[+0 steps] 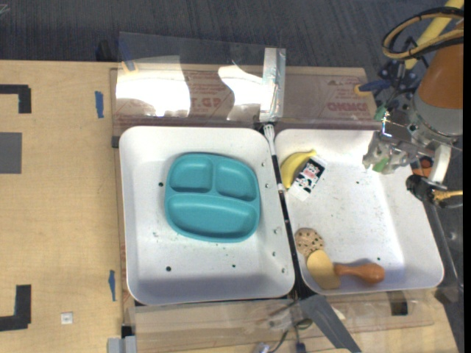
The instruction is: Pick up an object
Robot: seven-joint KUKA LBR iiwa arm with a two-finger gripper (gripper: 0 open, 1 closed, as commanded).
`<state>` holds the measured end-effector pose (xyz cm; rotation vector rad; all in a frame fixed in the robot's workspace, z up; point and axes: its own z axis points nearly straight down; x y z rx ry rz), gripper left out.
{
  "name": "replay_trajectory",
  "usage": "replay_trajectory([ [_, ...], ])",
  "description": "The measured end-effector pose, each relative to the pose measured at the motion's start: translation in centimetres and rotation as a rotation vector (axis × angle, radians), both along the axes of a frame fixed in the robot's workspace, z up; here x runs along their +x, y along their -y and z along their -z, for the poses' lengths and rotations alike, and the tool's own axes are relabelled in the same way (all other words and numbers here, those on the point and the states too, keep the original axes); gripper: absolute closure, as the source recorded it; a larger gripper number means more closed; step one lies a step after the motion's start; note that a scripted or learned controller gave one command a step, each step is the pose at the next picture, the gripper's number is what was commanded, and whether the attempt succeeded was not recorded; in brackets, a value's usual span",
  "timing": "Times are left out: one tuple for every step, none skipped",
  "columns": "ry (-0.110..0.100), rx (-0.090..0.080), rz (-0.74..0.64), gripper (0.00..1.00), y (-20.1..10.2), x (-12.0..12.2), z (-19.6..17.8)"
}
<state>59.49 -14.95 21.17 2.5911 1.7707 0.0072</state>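
Gripper (384, 155) above right bin's (368, 204) far corner, grip state unclear, banana (293, 165) beside black-and-white card (310, 176), print unreadable, teal divided plate (213, 197) in left bin (140, 219)

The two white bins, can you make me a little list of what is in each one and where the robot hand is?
left bin: a teal divided plate, lying flat
right bin: four things, all along its left side and front
far left corner: a yellow banana touching a black-and-white card
front left: a speckled cookie, then a wooden spoon
gripper: above the right bin's far right edge, nothing seen held
fingers: too blurred to tell
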Motion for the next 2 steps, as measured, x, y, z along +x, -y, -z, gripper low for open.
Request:
replay_trajectory([
  [-0.005,0.000,0.002,0.00,0.1,-0.1,0.3],
  [-0.014,0.001,-0.017,0.00,1.5,-10.5,7.4],
])
